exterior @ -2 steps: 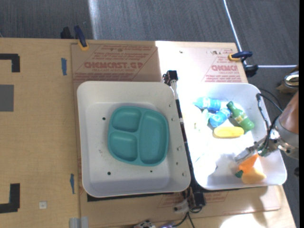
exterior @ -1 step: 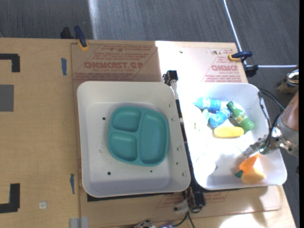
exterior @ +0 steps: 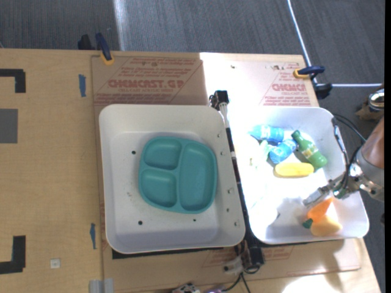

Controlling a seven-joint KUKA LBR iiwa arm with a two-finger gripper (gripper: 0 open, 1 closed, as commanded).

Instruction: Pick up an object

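Note:
The right bin [exterior: 269, 224] holds several small toys. A yellow lemon-like piece [exterior: 294, 170] lies mid-bin, with a green bottle [exterior: 308, 149] just behind it and blue pieces [exterior: 275, 142] to the left of the bottle. An orange and yellow toy [exterior: 322, 219] sits near the bin's front right corner. My gripper [exterior: 327, 192] reaches in from the right, low over the bin, just above the orange toy and to the right of the yellow piece. I see nothing clearly held in it.
The left bin [exterior: 116, 163] contains a teal divided plate [exterior: 178, 174]. A black strip [exterior: 231, 163] separates the two bins. Cardboard sheets and clamps [exterior: 308, 72] lie behind the bins. A cable runs along the right bin's far right rim.

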